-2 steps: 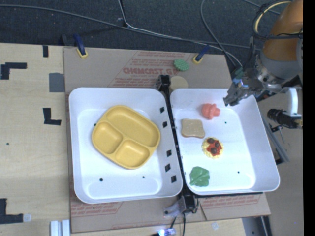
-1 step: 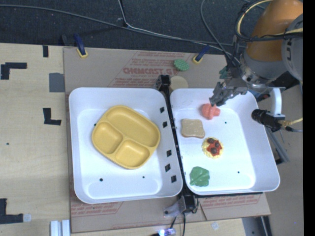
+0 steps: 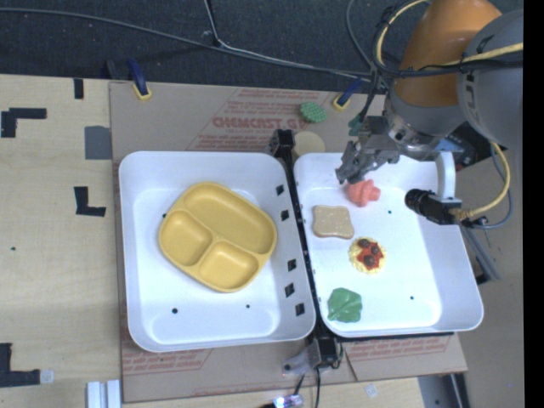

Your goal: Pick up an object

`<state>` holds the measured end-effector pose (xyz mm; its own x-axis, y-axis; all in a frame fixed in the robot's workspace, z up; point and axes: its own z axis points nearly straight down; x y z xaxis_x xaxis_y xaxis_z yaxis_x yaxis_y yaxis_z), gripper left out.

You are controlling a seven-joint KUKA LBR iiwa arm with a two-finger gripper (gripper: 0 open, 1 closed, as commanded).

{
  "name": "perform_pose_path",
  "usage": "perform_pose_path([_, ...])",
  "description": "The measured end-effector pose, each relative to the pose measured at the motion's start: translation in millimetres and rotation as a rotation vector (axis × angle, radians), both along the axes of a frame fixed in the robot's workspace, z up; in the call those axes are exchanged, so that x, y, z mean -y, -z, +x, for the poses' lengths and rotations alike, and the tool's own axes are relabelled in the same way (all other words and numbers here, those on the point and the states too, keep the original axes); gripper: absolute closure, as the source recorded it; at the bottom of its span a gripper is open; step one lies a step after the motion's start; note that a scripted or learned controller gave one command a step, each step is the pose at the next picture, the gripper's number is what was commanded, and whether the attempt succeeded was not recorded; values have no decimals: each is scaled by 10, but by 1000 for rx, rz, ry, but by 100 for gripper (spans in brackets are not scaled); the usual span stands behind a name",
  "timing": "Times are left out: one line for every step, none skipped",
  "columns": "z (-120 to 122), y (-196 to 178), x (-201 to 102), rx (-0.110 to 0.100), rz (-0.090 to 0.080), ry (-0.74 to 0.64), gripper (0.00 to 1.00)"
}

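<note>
Pink toy food [image 3: 364,193] lay in the right bin [image 3: 429,308], near its back wall, and my hand [image 3: 355,172] hovered just above its left edge. Whether I was spread or pinched, I couldn't tell. Nothing was lifted yet; the grasp and raise were left.

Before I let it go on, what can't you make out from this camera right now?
- Gripper fingers: too small and dark to tell how they stand.
- Pink object: its top left edge is hidden by the gripper; contact unclear.
- Green item outside the bins: too small to identify.
</note>
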<state>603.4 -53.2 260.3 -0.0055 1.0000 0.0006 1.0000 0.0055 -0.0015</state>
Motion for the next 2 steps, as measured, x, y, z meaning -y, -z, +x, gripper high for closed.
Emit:
perform_pose_path([-178, 81, -541, -1, -2, 4, 100])
perform_pose_path([-207, 87, -1000, 0, 0, 0, 100])
